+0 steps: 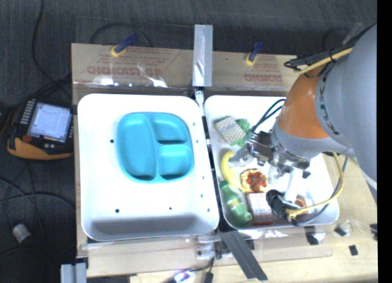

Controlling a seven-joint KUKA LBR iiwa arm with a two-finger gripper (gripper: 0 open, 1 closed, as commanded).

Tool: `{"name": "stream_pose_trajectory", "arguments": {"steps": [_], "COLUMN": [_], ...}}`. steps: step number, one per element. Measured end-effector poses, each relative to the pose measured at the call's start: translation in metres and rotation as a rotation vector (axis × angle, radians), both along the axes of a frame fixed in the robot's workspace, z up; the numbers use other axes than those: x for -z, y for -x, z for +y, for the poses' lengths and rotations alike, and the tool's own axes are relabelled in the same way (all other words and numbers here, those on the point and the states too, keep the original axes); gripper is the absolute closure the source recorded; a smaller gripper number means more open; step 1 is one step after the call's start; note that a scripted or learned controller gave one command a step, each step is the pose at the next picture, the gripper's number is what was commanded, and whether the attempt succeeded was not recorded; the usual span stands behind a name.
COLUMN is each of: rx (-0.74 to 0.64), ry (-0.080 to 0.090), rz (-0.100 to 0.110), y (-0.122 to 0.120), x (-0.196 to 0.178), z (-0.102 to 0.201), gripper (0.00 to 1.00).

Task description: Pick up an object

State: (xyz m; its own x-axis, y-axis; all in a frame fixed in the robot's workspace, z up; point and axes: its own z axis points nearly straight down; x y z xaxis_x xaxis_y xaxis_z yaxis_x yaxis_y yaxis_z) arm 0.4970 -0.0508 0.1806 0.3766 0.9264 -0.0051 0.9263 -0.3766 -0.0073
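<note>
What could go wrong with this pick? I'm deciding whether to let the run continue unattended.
1. The right bin is crowded: a banana, a green toy and a red and yellow piece lie close together, so the gripper may nudge neighbours or catch two things.
2. Loose cables hang by the wrist over the bin and could snag on objects.
3. The arm hides part of the bin, so a failed grasp may be hard to see.
</note>
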Motion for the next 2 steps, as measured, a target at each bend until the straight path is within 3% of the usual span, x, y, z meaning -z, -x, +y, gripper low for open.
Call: {"name": "stream_pose_trajectory", "arguments": {"steps": [1,2], "rx": [0.114,-0.059], "ry": [0.0,-0.004], "rz": [0.001,-0.012], "y": [0.016,0.004], "x": [0.079,0.092], "z": [-0.049,-0.073], "gripper": [0.0,0.0]}}
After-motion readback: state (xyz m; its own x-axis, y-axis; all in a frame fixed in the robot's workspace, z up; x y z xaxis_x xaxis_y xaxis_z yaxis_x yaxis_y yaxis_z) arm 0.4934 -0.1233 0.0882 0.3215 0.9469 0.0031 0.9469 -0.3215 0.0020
